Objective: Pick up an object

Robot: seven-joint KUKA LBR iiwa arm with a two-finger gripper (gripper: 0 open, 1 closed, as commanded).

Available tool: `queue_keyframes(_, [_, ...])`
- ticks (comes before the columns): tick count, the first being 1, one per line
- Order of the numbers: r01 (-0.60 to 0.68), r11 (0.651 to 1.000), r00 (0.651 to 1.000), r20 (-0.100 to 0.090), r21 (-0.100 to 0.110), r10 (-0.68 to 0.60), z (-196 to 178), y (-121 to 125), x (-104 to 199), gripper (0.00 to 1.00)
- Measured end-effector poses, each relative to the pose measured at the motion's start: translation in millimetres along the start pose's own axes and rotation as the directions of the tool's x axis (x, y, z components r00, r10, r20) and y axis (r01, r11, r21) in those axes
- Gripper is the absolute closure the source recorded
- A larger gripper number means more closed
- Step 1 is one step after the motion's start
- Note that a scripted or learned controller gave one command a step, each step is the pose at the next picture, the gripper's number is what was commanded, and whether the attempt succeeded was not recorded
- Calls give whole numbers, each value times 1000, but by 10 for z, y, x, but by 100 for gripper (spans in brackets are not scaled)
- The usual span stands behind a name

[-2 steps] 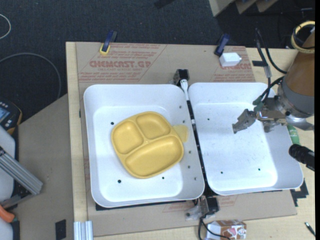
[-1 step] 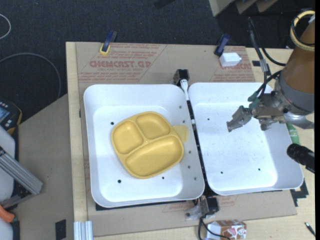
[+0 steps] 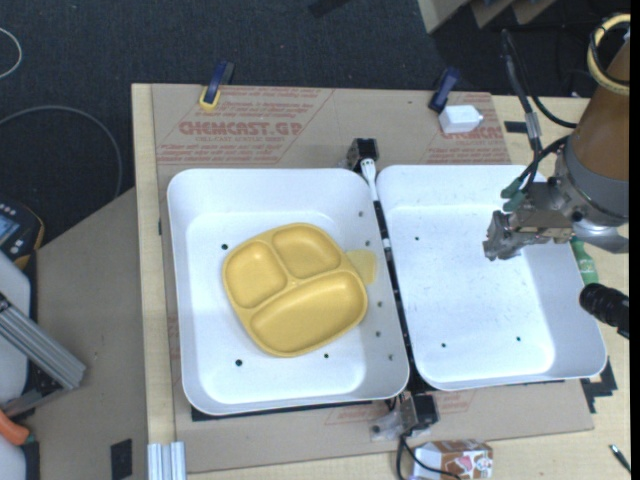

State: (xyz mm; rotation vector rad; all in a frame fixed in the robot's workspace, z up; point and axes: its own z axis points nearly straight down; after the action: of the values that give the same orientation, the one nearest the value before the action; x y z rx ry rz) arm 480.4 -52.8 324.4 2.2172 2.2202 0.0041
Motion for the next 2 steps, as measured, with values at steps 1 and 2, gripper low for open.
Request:
queue_keyframes(1, [5,1000,1000,-2,-1,-5,-415,-3,506,100])
queue_keyframes(2, [7,1000,1000,-5,-8,-7,-1314,4,1140,100])
